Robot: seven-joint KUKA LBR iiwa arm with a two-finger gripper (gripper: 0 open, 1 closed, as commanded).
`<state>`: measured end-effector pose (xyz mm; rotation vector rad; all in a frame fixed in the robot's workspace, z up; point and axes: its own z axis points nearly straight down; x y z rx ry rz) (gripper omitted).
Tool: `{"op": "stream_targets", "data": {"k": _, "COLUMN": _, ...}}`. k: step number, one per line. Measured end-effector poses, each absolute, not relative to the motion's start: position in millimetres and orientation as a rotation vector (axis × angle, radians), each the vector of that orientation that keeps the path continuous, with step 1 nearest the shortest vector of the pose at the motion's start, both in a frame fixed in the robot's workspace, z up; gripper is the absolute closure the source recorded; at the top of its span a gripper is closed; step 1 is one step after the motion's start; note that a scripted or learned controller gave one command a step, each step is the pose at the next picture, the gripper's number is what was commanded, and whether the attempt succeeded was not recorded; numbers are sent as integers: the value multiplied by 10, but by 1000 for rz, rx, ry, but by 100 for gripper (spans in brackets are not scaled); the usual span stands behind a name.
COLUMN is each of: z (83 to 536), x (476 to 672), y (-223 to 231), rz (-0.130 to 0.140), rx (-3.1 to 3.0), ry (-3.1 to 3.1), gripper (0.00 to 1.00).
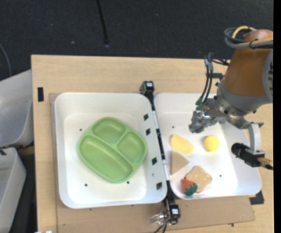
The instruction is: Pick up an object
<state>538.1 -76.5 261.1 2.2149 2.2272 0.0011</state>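
Dark floor surrounded a pale wooden bench [43, 76] that carried two shallow white bins. At the frame's centre-left, the left bin [62, 178] held a green divided plate [112, 149], its long axis running from upper left to lower right. Right of centre, the right bin [237, 178] held a yellow wedge [182, 144] with its long axis roughly level across the frame, a small yellow ball [211, 143], a tan triangular piece [178, 164], a tan slice [199, 177] and a red-and-green strawberry [189, 187]. The gripper [198, 122] hung above the wedge and ball; its state could not be judged. No legible writing appeared.
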Motion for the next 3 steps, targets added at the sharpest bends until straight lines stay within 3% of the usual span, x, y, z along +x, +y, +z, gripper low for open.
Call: {"op": "stream_targets", "data": {"k": 3, "z": 2617, "x": 5583, "y": 774, "rz": 2, "rx": 2214, "ry": 2229, "gripper": 100}}
